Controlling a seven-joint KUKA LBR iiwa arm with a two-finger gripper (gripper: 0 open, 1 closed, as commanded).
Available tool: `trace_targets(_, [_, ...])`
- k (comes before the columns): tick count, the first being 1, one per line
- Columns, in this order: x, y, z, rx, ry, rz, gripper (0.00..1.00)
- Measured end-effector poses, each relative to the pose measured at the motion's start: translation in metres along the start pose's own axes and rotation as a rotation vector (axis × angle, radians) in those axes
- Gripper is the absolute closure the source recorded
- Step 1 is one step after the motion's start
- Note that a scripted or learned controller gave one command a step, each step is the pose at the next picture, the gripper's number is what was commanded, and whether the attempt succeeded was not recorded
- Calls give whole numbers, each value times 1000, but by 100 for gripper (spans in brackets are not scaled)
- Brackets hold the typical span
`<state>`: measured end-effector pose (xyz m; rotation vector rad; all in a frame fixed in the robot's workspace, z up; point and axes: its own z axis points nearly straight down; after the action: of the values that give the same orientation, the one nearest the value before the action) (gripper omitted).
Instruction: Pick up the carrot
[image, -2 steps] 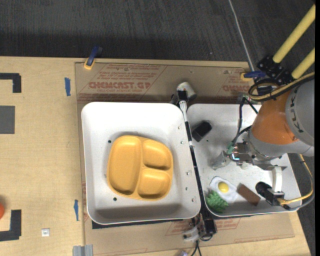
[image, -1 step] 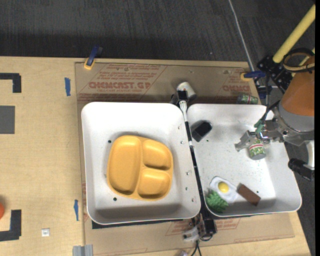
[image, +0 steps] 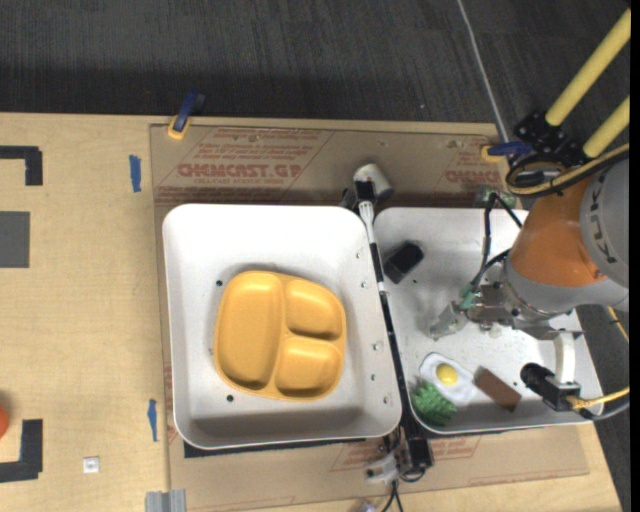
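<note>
Camera view: gripper (image: 462, 311) over right bin (image: 450, 240), near egg (image: 447, 377); cannot tell its grip or the carrot's place.

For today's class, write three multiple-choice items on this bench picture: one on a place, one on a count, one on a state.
1. Where does the yellow divided tray lie?
A. left bin
B. right bin
C. on the cardboard

2. How many compartments does the tray have?
A. two
B. three
C. five

3. How does the fried egg toy stand to the green toy?
A. far apart
B. close beside it
C. in different bins

Answers: 1 A, it sits inside the left bin. 2 B, one long and two smaller sections show. 3 B, both lie together at the right bin's near edge.
</note>
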<state>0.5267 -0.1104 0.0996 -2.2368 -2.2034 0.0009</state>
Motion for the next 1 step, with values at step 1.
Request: trace_targets(1, [-1,1,-10,-3,-1,2,100])
